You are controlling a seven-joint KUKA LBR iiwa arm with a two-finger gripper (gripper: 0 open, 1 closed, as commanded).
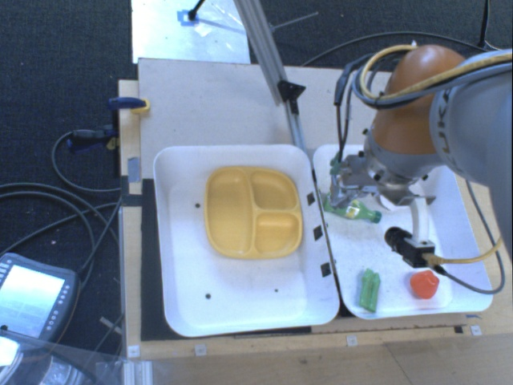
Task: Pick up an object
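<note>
Closest to me, along the near rim of the right bin [473, 299], a green block [369, 289] is lying just nearer than the gripper [346, 196] and slightly to its right, with a small red-orange piece [424, 285] sitting further right again, both well apart from the fingers. A black fitting [407, 247] with a yellow cable is hanging between those two and the arm. The gripper itself is reaching down over the far-left part of the right bin, close to the wall shared with the other bin, and a green bottle [357, 211] is lying on its side right beneath it, touching or nearly touching the fingertips; whether the fingers are spread or closed I cannot tell from here. To the gripper's left, the left bin [184, 295] is holding a yellow divided tray [254, 212] lying flat near its middle, well apart from the gripper. Behind and above the gripper, the orange band [417, 103] of the arm is looming over the right bin, looped with yellow and black cables.
</note>
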